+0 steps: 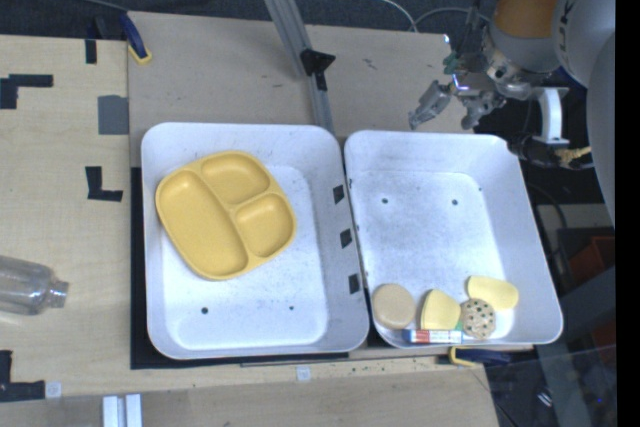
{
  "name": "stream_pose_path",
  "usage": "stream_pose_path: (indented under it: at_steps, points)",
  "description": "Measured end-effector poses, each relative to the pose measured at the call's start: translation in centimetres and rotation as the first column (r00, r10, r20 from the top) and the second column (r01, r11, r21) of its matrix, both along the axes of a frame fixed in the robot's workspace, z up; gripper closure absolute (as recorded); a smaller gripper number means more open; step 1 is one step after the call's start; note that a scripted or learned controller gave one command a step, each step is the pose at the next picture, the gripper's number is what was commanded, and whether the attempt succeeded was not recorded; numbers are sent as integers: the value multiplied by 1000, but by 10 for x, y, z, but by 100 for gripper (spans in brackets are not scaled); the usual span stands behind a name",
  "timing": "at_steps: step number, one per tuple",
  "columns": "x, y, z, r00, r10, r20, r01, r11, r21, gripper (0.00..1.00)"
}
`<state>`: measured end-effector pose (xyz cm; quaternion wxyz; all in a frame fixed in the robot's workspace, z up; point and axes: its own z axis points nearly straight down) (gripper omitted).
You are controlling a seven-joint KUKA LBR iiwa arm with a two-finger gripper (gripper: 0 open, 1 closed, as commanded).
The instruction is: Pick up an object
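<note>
Well apart: end effector [452, 105] and yellow tray [225, 212]

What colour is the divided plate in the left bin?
Yellow. The divided plate shows plainly in the camera view, lying in the left bin.

Clear plastic bottle [28, 287] lying on bench [60, 215], left of bins.
</note>
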<state>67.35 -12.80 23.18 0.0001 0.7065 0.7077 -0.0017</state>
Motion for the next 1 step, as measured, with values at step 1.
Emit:
stream_pose_path:
  at_steps: [1]
  points:
    - [0,1,10,1000,2,0,-2,1000,-1,100]
